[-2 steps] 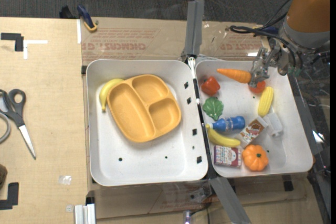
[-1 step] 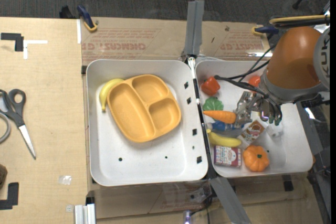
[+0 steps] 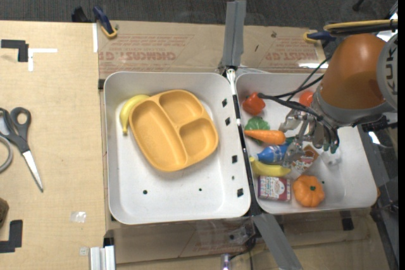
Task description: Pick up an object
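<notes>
The right bin (image 3: 354, 199) holds a red tomato-like piece (image 3: 253, 103), a green piece (image 3: 255, 124), an orange carrot (image 3: 266, 135), a blue item (image 3: 271, 153), a yellow banana (image 3: 271, 168), a small pink-and-white carton (image 3: 274, 188) and an orange pumpkin (image 3: 309, 190). My gripper (image 3: 302, 142) hangs down over the middle of this bin, above the blue item and a reddish packet (image 3: 304, 159). Cables and the wrist block the view of its tips. I see nothing clearly held.
The left bin (image 3: 126, 199) holds an orange three-compartment plate (image 3: 174, 128) with a yellow banana (image 3: 128, 112) at its left edge. Scissors (image 3: 24, 142) lie on the wooden bench at far left. A grey divider bar (image 3: 234, 35) runs between the bins.
</notes>
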Available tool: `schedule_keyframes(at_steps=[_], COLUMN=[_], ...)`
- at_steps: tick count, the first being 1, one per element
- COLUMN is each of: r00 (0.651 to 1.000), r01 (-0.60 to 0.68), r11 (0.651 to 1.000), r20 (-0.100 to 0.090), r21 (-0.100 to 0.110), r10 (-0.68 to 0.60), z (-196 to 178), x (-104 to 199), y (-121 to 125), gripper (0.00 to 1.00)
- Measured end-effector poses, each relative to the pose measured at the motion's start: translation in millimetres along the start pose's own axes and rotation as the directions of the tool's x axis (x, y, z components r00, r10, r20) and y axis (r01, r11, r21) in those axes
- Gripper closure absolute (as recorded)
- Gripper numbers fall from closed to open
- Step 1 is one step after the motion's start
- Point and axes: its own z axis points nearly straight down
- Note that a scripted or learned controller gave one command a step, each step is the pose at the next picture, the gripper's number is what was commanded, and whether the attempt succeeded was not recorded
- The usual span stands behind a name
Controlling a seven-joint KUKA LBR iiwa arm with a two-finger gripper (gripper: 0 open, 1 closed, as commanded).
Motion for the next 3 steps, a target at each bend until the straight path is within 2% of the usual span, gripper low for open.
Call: schedule_keyframes(at_steps=[1,2,3], r00=[0.995,0.994,0.998], r01=[-0.096,-0.108,-0.060], r11=[0.995,0.994,0.998], r20=[0.000,0.001,-0.003], r21=[-0.001,-0.001,0.000], r10=[0.096,0.108,0.060], z=[27,26,27], x=[-44,-52,-38], y=[29,31,26], gripper=[0.00,0.00,0.00])
